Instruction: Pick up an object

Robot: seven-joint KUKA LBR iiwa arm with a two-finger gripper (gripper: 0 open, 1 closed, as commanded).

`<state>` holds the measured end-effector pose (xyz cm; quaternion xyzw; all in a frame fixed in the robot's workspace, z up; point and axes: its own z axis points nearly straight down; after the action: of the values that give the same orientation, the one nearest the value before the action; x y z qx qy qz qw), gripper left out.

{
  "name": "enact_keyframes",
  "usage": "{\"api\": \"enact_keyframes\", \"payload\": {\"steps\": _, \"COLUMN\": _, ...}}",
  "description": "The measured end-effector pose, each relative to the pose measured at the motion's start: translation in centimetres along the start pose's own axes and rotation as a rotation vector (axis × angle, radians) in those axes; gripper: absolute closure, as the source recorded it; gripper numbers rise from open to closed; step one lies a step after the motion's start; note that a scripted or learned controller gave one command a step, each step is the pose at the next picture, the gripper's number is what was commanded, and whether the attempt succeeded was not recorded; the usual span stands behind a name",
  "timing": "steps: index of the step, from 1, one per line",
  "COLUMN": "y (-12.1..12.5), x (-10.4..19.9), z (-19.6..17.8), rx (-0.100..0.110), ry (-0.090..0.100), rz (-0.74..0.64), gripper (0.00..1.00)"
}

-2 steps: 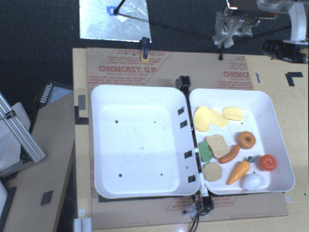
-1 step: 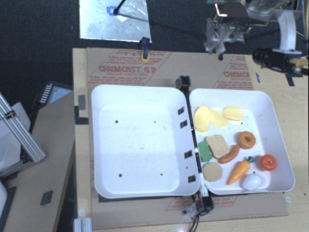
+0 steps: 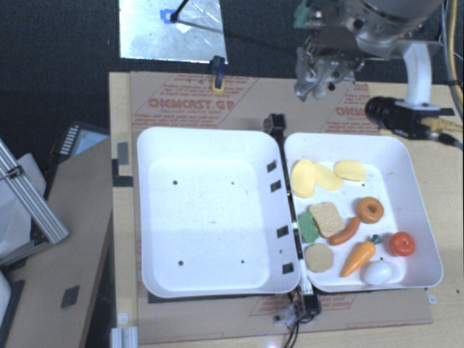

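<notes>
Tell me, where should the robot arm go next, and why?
Probably forward and down toward the right bin. The gripper hangs above the bench, behind the bins, holding nothing, while all the toy food, like the donut and carrot, lies in that bin.

Bins (image 3: pixel 210 158) — smooth white plastic.

A robotics lab: a grey robot arm (image 3: pixel 377 20) hangs over a cardboard-covered bench (image 3: pixel 196 104) with two white bins (image 3: pixel 210 216), plastic toy food (image 3: pixel 341 223), clamps and cables.
</notes>
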<state>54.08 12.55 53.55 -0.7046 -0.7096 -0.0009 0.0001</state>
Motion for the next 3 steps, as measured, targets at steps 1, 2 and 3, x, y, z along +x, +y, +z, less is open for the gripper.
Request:
{"api": "enact_keyframes", "payload": {"steps": 1, "y": -3.3, "x": 1.9, "z": 0.0, "rx": 0.0, "ry": 0.0, "rz": 0.001, "gripper": 1.0}}
{"api": "enact_keyframes", "payload": {"steps": 2, "y": -4.7, "x": 4.7, "z": 0.0, "rx": 0.0, "ry": 0.0, "rz": 0.0, "gripper": 1.0}}
{"api": "enact_keyframes", "payload": {"steps": 3, "y": -5.2, "x": 8.3, "z": 0.1, "rx": -0.001, "ry": 0.001, "rz": -0.001, "gripper": 1.0}}
